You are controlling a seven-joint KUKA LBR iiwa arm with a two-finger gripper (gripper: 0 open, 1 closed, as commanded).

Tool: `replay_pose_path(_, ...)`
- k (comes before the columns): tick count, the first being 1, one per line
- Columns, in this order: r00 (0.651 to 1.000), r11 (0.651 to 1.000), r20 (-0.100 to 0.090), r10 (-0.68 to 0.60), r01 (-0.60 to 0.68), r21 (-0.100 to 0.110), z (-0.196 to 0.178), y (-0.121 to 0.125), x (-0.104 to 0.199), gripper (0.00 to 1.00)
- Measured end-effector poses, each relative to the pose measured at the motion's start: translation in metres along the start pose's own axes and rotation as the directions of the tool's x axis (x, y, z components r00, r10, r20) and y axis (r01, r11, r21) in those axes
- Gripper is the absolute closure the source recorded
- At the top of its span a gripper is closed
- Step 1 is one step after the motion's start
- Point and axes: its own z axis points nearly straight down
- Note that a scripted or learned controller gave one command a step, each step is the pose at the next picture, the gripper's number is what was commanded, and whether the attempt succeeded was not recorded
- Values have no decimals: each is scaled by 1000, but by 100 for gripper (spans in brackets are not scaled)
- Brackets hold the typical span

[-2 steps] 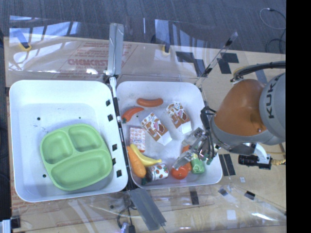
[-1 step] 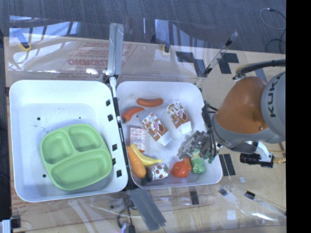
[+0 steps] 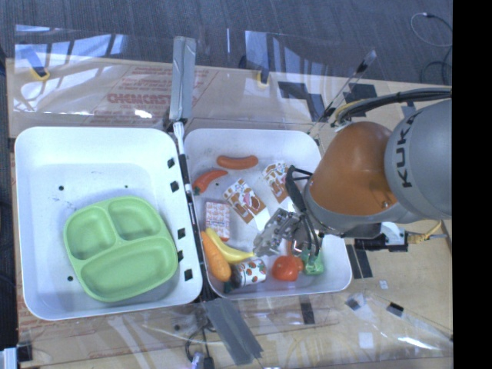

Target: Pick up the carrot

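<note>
The carrot (image 3: 217, 265) is a short orange piece lying in the front left corner of the right bin (image 3: 254, 136), against the wall and just under a yellow banana (image 3: 228, 250). My gripper (image 3: 280, 235) hangs low over the middle front of that bin, to the right of the carrot and apart from it, above a red tomato (image 3: 286, 267). Nothing shows held in it. The grey arm with its orange band (image 3: 354, 174) covers the bin's right side.
The right bin also holds a sausage (image 3: 237, 161), a red pepper (image 3: 208, 180), several printed packets (image 3: 244, 200), a small can (image 3: 251, 272) and a green piece (image 3: 313, 266). A green divided plate (image 3: 121, 247) lies in the left bin (image 3: 46, 152).
</note>
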Motion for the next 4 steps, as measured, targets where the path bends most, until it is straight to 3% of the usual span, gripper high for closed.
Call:
replay_pose_path(1,957,957,0,291,-291,0,14,40,20,100)
replay_pose_path(2,956,956,1,292,-292,0,14,39,20,0)
replay_pose_path(3,958,958,-3,287,-287,2,5,40,19,100)
replay_pose_path(4,938,938,4,346,-346,-1,-48,51,25,100)
